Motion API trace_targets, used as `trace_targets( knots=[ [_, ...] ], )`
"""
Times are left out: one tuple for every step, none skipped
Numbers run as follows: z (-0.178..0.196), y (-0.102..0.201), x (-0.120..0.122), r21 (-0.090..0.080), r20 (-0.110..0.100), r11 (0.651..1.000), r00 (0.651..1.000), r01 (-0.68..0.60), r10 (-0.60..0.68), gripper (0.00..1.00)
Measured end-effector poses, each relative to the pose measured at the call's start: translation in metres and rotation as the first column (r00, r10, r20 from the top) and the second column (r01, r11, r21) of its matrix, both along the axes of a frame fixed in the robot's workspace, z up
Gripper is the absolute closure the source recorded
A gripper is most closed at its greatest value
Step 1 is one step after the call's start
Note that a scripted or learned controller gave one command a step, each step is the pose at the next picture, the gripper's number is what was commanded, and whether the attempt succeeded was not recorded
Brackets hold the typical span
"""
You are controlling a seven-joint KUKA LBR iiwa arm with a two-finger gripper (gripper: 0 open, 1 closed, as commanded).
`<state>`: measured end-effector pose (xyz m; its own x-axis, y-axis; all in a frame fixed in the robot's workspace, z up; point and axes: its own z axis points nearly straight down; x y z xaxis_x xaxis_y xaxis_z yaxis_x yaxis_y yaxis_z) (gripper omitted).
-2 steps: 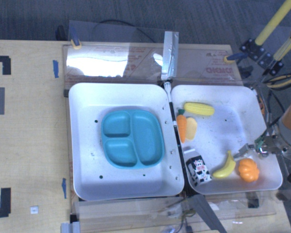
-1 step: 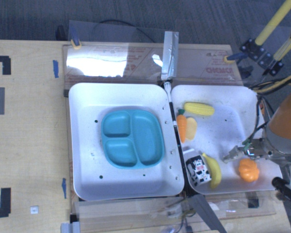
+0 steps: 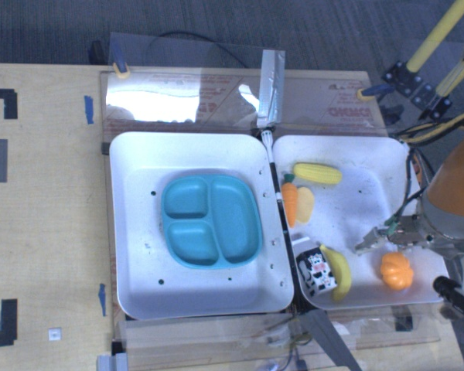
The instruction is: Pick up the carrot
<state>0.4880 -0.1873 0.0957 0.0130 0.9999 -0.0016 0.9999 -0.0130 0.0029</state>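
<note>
Camera view: the carrot (image 3: 291,202) lies in the right bin (image 3: 371,151), hard against the wall shared with the left bin (image 3: 131,161), its green top pointing toward the corn cob (image 3: 318,174) and a pale yellow piece touching its right side. It looks like a light, stiff, smooth plastic toy, likely slippery; grasping across its thick orange middle seems safest. The gripper (image 3: 380,236) sits well apart from it near the orange pumpkin (image 3: 396,270), and I cannot tell how it is set

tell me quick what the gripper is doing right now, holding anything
gripper: over the right bin, nothing visibly held; open or shut cannot be told. The carrot lies apart from it by the bin's left wall.
</note>
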Motion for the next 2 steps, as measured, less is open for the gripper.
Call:
trace_targets(
  knots=[
    [0.009,-0.001,0.0,-0.002,0.002,1.0,1.0,0.002,-0.002,1.0],
    [0.12,0.018,0.03,-0.002,0.008,0.996,0.996,-0.092,0.092,1.0]
  ],
)
